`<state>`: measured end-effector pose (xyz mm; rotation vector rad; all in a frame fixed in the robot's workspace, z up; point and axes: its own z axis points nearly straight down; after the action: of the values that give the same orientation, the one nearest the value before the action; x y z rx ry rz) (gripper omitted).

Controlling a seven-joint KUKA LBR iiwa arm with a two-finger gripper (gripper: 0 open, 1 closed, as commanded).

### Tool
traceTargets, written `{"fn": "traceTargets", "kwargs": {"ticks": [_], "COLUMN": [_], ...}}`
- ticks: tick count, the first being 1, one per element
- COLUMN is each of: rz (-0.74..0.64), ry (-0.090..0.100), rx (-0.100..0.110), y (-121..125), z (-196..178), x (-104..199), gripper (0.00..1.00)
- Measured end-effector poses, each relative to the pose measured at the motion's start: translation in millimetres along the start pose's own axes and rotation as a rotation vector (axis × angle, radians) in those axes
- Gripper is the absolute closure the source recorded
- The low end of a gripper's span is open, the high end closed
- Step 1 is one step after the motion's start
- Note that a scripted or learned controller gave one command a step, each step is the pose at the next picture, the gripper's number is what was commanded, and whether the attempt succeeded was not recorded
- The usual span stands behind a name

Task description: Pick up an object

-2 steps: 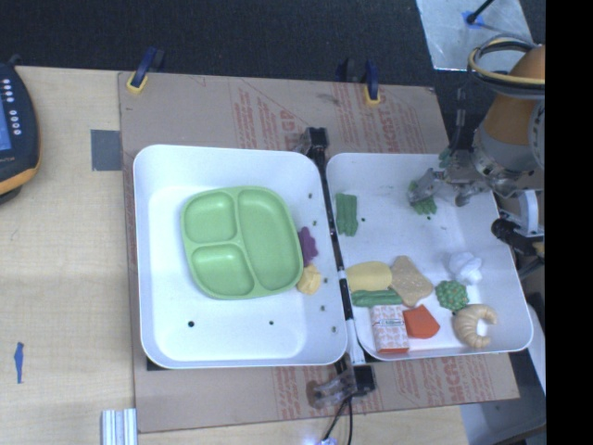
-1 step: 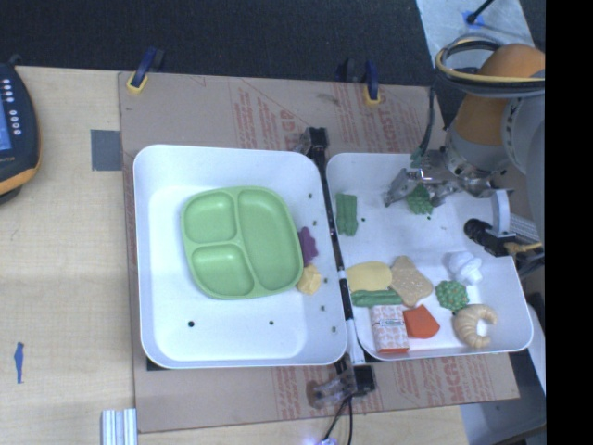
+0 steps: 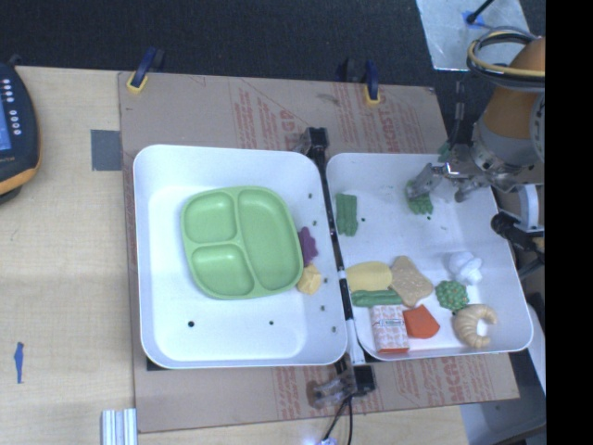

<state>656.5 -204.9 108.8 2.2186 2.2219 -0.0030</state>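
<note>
Over the right bin (image 3: pixel 505 248), the pincer (image 3: pixel 424 193) grips a green piece (image 3: pixel 422 204).

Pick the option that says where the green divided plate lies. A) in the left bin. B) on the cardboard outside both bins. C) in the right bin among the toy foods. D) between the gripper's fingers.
A: the green divided plate lies flat inside the left bin, with a small purple piece and a yellow piece by its right edge, while the croissant and other toy foods sit in the right bin.
</note>
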Motion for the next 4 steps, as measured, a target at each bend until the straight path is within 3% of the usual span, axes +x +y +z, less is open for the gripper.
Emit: {"fn": "traceTargets", "kwargs": {"ticks": [1, 2, 3, 4], "rz": [-0.008, 0.002, -0.007, -0.002], "ry": [0.004, -0.001, 0.004, 0.001], "rx": [0.006, -0.001, 0.005, 0.001], "y": [0, 0, 0, 0], "z": [17, 1, 17, 16], "x": [60, -11, 47, 34], "gripper": [0.00, 0.00, 0.00, 0.00]}}
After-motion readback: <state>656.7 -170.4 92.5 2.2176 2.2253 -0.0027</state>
